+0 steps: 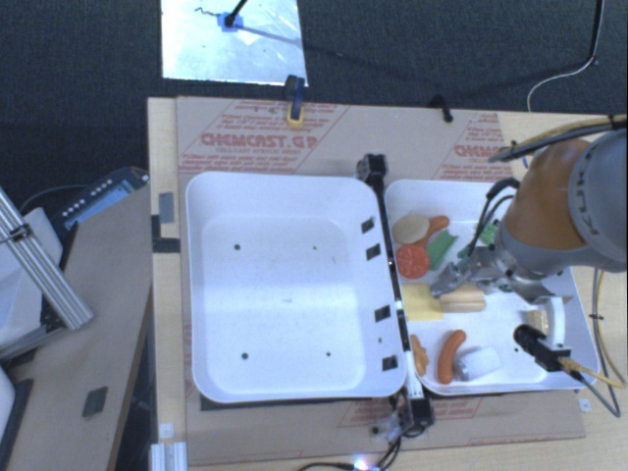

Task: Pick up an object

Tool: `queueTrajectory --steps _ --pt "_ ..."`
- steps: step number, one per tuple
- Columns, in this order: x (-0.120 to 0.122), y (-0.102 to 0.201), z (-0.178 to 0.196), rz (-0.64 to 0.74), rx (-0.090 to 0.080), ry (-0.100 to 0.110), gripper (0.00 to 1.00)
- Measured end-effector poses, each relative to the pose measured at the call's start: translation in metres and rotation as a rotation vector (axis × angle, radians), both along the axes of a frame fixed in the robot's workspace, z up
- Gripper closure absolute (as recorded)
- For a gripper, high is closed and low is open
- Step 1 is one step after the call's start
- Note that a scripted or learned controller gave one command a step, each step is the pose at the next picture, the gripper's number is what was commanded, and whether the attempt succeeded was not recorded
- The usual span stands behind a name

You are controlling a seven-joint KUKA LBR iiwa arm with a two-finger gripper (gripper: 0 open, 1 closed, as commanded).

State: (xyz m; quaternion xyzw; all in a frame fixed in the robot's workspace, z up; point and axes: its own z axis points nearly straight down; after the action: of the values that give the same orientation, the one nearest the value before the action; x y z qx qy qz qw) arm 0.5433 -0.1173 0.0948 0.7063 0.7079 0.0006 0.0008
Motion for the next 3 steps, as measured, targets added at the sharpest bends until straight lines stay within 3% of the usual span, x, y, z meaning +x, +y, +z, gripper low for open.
queueTrajectory --steps 1,2,3 --pt "0.016 0.091 0.094 0.008 0.001 -0.004 1.0" --pt "0.011 0.127 0.101 0.006 0.002 0.0 1.0" --pt "0.009 0.206 0.186 0.009 0.003 -0.006 1.0"
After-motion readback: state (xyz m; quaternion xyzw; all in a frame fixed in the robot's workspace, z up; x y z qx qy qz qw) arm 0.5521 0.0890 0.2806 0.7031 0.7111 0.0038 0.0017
